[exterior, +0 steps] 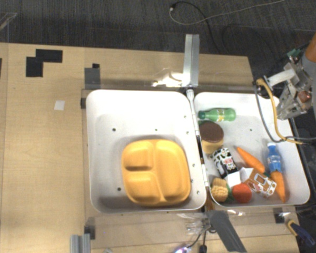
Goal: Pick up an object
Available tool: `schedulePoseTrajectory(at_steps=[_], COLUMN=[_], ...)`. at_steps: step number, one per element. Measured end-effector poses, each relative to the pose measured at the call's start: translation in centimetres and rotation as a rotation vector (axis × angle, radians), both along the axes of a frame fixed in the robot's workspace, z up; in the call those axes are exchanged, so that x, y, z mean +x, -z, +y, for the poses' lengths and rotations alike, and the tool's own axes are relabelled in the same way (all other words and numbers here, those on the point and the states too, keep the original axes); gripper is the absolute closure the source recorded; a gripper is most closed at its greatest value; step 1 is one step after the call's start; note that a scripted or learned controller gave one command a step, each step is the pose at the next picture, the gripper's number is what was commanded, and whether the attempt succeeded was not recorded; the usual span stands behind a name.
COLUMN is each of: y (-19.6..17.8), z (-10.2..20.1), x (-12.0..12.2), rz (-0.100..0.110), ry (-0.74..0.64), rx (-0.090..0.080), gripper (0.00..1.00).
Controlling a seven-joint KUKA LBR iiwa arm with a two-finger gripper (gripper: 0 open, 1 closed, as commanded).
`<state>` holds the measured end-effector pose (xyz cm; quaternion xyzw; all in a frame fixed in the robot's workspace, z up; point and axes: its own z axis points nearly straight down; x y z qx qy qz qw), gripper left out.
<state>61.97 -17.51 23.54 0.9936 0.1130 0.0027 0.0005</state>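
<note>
The right bin [284, 141] holds a green bottle [217, 114] at its far left, a brown-and-tan round cake [211, 133] below it, a black-and-white cow toy [224, 161], an orange carrot [250, 160], a blue bottle [274, 158], a red tomato [242, 193], a corn cob [219, 190] and a patterned brown box [262, 183]. My gripper [295, 95] hangs above the bin's far right corner, off to the right of the objects, with nothing seen in it. Cables cover its fingers.
The left bin [110, 120] holds a yellow compartment tray [156, 171] near its front. A metal post [191, 57] stands behind the divider between the bins. Yellow and black cables [268, 115] loop from the arm over the right bin's far edge.
</note>
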Motion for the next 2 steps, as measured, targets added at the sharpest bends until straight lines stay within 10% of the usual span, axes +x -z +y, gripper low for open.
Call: schedulePoseTrajectory(at_steps=[2], y=[-0.2], z=[-2.6], x=[4.2], rz=[0.0], ry=[0.004], rx=[0.0], gripper=[1.0])
